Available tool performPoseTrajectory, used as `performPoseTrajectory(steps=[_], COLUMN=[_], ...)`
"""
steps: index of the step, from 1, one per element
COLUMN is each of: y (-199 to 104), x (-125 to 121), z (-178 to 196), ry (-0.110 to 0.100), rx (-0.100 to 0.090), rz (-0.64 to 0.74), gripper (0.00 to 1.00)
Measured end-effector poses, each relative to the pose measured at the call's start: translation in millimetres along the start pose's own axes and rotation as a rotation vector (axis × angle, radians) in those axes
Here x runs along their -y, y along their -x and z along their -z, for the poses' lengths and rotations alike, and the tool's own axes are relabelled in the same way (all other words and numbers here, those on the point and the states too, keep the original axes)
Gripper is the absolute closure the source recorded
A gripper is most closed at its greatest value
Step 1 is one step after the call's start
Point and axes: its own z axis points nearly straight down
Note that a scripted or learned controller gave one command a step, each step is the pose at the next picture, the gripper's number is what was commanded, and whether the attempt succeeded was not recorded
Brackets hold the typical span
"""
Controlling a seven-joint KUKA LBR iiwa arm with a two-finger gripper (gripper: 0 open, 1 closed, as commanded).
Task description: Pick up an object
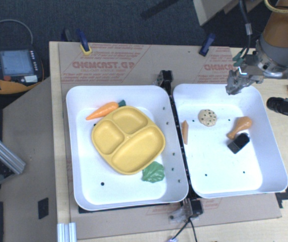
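Observation:
My gripper [233,88] hangs over the far edge of the right bin [224,180], above and to the right of a round cookie [207,117]. Nothing shows between its fingers. Further right in that bin lie a brown drumstick-shaped piece [239,126] and a small black block [238,143], touching each other. A thin orange stick [185,132] rests against the bin's left wall. In the left bin [83,175] a yellow divided plate [128,139] sits in the middle, with a carrot [102,110] at its far left and a green leaf [153,172] at its near edge.
The two bins meet at a black clamp [164,77] at the back and another at the front [192,207]. Brown cardboard [134,64] lies under both bins. A pendant with a screen [14,67] sits off the bench at far left.

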Motion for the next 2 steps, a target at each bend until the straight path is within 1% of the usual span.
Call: performPoseTrajectory(steps=[1,2], y=[-54,-95], x=[22,38], z=[-15,-14], ry=[-0.013,-0.012], rx=[-0.005,-0.004], rz=[0.004,0.003], gripper=[1.00,1.00])
